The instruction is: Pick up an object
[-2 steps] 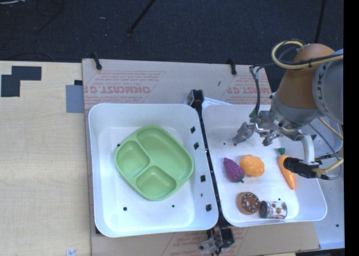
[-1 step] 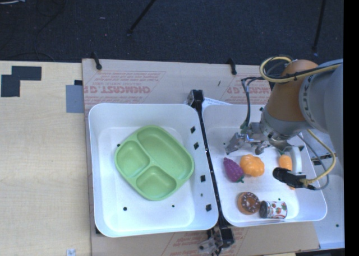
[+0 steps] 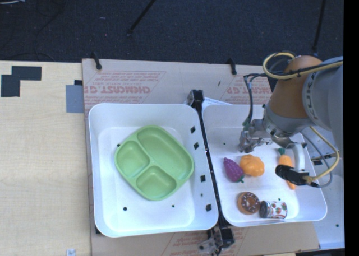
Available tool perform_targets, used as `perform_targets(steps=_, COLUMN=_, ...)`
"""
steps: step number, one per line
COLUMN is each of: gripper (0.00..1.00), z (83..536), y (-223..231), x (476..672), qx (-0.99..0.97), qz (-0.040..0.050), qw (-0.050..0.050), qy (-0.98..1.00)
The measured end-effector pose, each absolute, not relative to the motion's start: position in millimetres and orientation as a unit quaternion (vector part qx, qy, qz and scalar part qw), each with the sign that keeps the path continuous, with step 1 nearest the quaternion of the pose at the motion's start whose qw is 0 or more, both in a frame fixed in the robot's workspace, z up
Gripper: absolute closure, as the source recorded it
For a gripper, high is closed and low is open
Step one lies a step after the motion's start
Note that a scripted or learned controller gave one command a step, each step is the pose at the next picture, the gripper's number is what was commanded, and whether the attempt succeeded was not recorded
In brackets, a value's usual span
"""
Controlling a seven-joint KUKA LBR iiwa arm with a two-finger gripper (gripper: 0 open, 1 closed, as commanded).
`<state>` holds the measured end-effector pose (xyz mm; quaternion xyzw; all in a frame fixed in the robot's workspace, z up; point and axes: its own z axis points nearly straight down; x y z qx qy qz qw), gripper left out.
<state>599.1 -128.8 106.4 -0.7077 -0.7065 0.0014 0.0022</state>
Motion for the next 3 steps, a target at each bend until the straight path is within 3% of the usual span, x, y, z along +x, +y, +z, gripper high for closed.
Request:
perform_targets(steps=1, gripper=1.00, z=151.2, y=-126.9, x=593.5, qx=-0.708, qz=-0.0004, qw=0.000, qy=-0.706)
perform_targets(steps=3, gripper=1.00, z=253.4, y=-130.6, x=601.4, qx=-0.707, qz=-0.0006, qw=-0.001, qy=-0.707)
